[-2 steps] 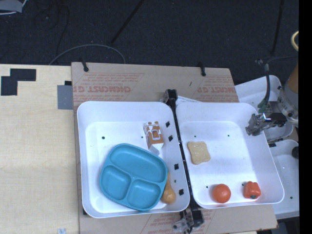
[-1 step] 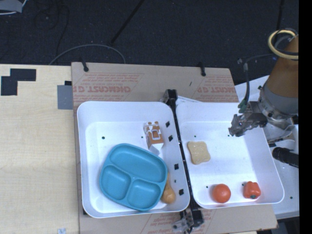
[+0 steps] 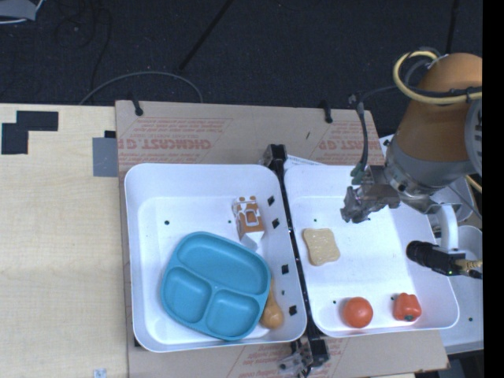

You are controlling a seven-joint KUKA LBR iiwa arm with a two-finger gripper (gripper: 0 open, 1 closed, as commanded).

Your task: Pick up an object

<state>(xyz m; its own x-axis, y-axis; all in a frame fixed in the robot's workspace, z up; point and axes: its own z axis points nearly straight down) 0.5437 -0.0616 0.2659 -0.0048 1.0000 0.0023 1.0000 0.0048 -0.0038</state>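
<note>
Hovering dark metal hand (image 3: 356, 208) above flat tan bread slice (image 3: 321, 246).

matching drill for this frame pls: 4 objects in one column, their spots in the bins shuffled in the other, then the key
Objects:
1. blue divided plate
2. bread slice
3. tomato
4. small orange and white toy

Places:
A. right bin, near its left wall, around mid-height
B. left bin, lower half, taking up most of the floor
C. left bin, upper right part, just above the plate
D. right bin, along the bottom edge, left of the red pepper

Pairs: 1-B, 2-A, 3-D, 4-C
</note>
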